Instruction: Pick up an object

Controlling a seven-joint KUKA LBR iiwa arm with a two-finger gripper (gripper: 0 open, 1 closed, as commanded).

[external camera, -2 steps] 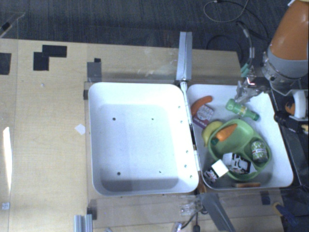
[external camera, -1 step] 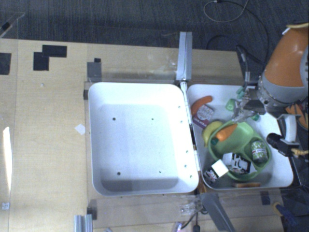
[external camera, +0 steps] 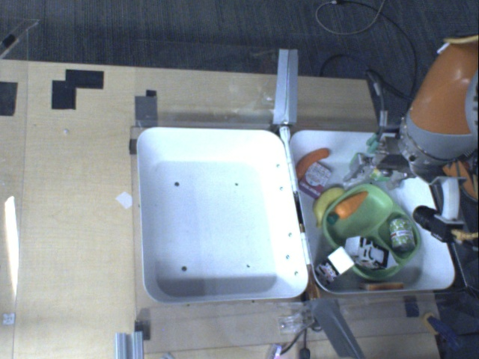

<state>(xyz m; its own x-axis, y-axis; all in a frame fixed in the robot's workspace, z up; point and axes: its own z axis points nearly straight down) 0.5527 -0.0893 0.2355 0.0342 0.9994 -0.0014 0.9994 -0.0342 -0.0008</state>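
1. We see the two-finger metal gripper (external camera: 372, 163) hanging over the upper part of the right white plastic bin (external camera: 441, 275); finger spacing is too cluttered for us to tell, and we see nothing between them.
2. Right bin is crowded: glossy green plastic bowl (external camera: 378, 219) tilted in the middle, orange carrot-shaped piece (external camera: 350, 204) lying in it, yellow rounded piece (external camera: 326, 202) touching its left rim.
3. Smooth orange sausage-shaped toy (external camera: 312, 158) lies near the bin's top left, just beside a small purple packet (external camera: 319, 175).
4. Small white block (external camera: 340, 261) sits at the bowl's lower left edge.
5. Left white plastic bin (external camera: 213, 215) has smooth walls, rounded corners, wide open floor.
6. Grey metal divider bar (external camera: 285, 88) stands between the bins' top edges.
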